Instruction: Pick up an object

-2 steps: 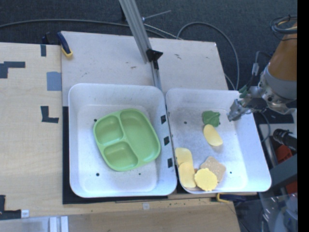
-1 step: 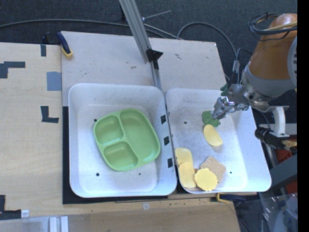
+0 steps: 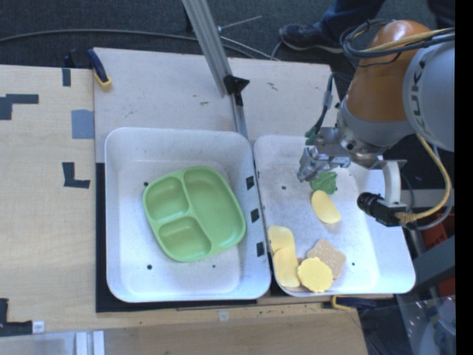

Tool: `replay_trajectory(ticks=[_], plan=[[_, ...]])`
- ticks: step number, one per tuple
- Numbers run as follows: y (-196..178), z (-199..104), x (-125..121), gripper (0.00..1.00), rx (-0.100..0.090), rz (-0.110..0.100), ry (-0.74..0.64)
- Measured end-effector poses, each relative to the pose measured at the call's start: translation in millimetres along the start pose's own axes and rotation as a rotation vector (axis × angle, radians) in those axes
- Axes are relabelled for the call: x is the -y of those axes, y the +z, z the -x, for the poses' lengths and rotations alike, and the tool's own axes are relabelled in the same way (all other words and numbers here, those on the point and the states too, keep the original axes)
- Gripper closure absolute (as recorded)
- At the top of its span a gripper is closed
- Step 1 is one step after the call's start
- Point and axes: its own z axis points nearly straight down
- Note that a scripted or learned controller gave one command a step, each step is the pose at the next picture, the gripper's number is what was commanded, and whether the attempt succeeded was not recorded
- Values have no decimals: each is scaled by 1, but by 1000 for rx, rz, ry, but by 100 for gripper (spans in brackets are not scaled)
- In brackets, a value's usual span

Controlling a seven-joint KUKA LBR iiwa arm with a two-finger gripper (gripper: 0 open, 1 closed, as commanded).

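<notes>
My gripper [image 3: 313,167] hangs low over the upper middle of the right bin [image 3: 384,268]. A small green leafy piece [image 3: 326,181] lies right under it, partly covered by the gripper body. Just below that lies a pale yellow oval [image 3: 325,208]. Nearer the front of the bin are two yellow pieces [image 3: 282,248], a round yellow disc [image 3: 315,275] and a tan bread-like slice [image 3: 330,255]. Whether the green piece is touched by the gripper is hidden.
A green divided plate [image 3: 194,213] lies in the left bin [image 3: 122,198]. A slanted metal rail [image 3: 211,39] runs from the top down to the wall between the bins. A black cable fitting [image 3: 375,207] on the arm sits over the right bin's right side.
</notes>
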Motion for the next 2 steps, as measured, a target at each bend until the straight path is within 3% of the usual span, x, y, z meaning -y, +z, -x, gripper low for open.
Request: replay_trajectory(ticks=[2], plan=[[19,-117,-17,100,0,1,-2]])
